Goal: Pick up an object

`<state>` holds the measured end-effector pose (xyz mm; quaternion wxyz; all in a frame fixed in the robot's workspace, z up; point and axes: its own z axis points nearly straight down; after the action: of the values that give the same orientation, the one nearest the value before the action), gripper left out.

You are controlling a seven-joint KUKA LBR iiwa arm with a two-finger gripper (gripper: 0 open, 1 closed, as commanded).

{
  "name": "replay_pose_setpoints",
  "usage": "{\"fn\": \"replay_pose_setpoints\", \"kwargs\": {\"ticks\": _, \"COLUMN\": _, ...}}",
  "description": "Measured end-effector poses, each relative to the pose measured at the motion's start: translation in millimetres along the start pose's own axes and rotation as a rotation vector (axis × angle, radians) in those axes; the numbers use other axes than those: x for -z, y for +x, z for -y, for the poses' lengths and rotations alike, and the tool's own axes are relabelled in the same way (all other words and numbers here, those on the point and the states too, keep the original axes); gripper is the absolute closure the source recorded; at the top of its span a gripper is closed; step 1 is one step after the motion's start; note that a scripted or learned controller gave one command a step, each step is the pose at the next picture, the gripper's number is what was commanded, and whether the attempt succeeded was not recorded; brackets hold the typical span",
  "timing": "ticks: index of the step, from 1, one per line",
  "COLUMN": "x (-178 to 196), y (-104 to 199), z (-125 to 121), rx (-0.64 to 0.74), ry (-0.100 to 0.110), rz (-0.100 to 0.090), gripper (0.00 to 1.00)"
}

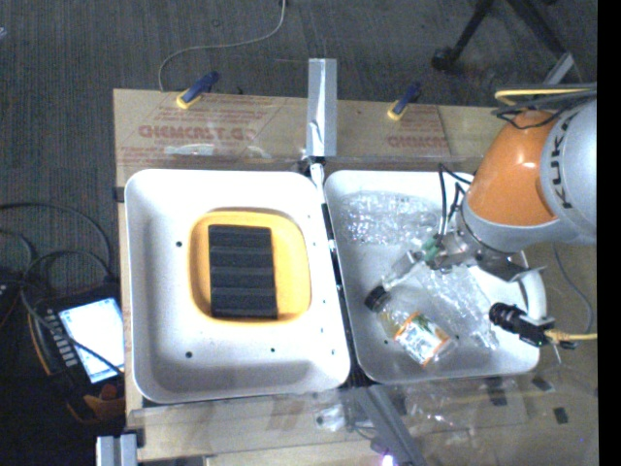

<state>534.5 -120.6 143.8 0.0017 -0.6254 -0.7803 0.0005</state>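
Observation:
In the right bin [359,260] lies a clear plastic bottle [419,334] with a dark cap [375,299] and a green and orange label, near the bin's front. Crinkled clear plastic wrap [388,214] spreads over the far part of this bin and beside the bottle. My gripper [433,252] hangs low over the middle of the right bin, just above and behind the bottle, amid the clear wrap. Nothing shows as held between its fingers. In the left bin [155,260] sits a yellow pad with a black ribbed block [243,270] on top.
The arm's orange band [514,178] and grey wrist cover the right bin's right side. A metal post [321,105] stands at the back between the bins. Two blue and yellow clamps [197,88] hold the bench's far edge. A tablet [85,333] lies on the floor at the left.

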Motion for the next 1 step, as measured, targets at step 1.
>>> {"fn": "replay_pose_setpoints", "kwargs": {"ticks": 1, "x": 0.1, "y": 0.1, "z": -0.1, "rx": 0.0, "ry": -0.001, "rz": 0.0, "gripper": 0.0}}
